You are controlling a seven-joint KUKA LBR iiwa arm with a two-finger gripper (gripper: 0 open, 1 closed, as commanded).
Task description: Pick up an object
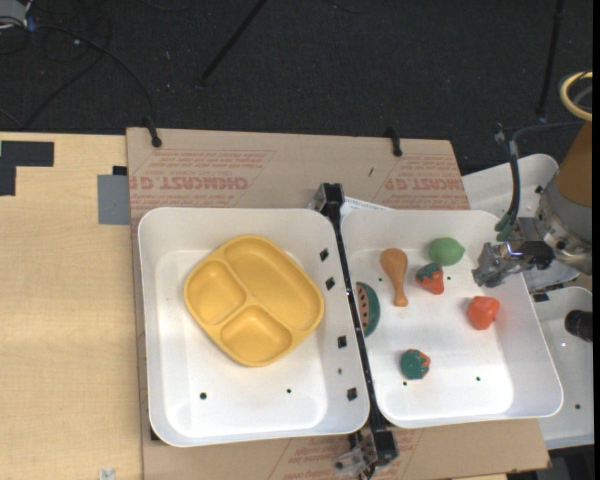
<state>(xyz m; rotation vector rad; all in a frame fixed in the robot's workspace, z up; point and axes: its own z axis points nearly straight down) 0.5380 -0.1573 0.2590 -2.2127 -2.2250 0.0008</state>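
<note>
Toys lie beside the arm's low fingers.

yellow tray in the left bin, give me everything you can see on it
The yellow tray is a rounded-square divided plate, apparently matte plastic, with three compartments: one long one along its upper right side and two smaller ones at left and bottom, split by raised ridges. It lies flat and upright, rotated diagonally to the walls of the left bin, roughly at the bin's centre. All three compartments look bare. It rests on the bin floor, apart from the walls and the toys in the right bin. The pincer is far from it.
</note>
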